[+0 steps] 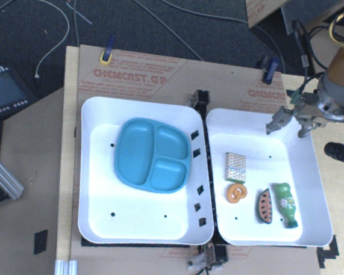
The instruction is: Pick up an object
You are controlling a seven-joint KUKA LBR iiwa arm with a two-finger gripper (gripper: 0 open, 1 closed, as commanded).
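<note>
The tool (289, 124) hangs over the far edge of the right bin (313, 178), with its 2 fingers (275, 125) spread apart and nothing between them. It is released and well apart from every object.

The right bin holds 4 candidate objects, all lying flat on its floor:

1. A small patterned packet (235, 167) near the bin's left side. It looks light and flat, probably soft or crinkly. A low profile leaves little for the fingers to close on; take it across its narrow width.
2. An orange ring (235, 193) just beside the packet, nearer the camera. It looks like a light, stiff toy. Grip across the outer diameter, or with 1 finger through the hole.
3. A watermelon slice (266, 206), narrow and elongated, just beside the bottle. Grip across its short axis.
4. A green bottle (287, 204), the bulkiest item, probably rigid, smooth plastic that may slip or roll. Grip across the body at mid-length.

The slice and bottle lie close together, so a finger may not fit between them. The packet and ring offer more clearance.

The left bin (96, 175) holds a blue divided plate (152, 156), which is wide and shallow and is judged a poor target.
</note>
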